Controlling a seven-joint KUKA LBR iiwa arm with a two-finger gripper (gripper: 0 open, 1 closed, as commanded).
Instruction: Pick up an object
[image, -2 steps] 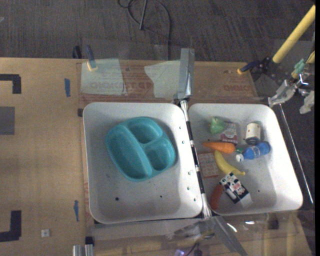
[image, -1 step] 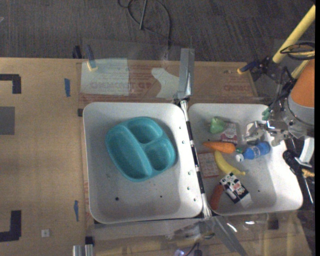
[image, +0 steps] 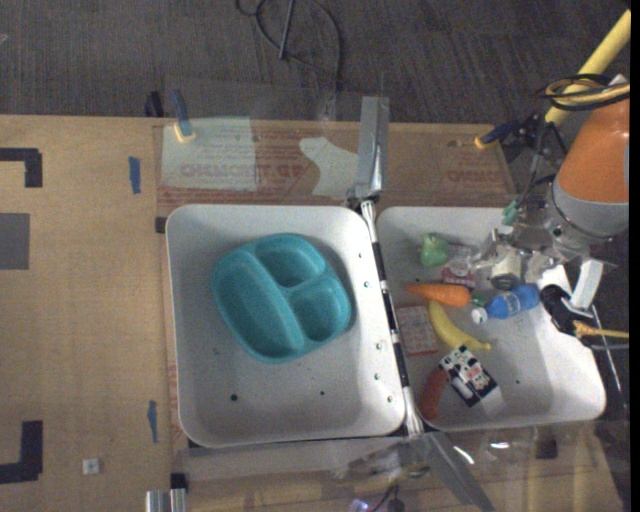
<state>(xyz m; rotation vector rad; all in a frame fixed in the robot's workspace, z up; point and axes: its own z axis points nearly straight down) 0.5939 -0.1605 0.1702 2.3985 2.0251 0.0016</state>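
**Hand low over the crowded right bin**

Camera view puts the hand down among the small items at the far side of the right bin; whether it is open or closed, I cannot tell, and nothing can be seen gripped. Likeliest target is the blue bottle, lying just in front of the hand, nearly touching it. Beside the bottle, toward the bin divider, lies an orange carrot, with a yellow banana nearer the front edge. Farther forward sit a black-and-white carton and a reddish sausage-like piece. A green item rests beyond the carrot. Well off to the hand's far side, the left bin holds a teal divided plate.

To grasp well, I judge the hand should centre over one item, straddle its narrow width, and avoid catching neighbours.
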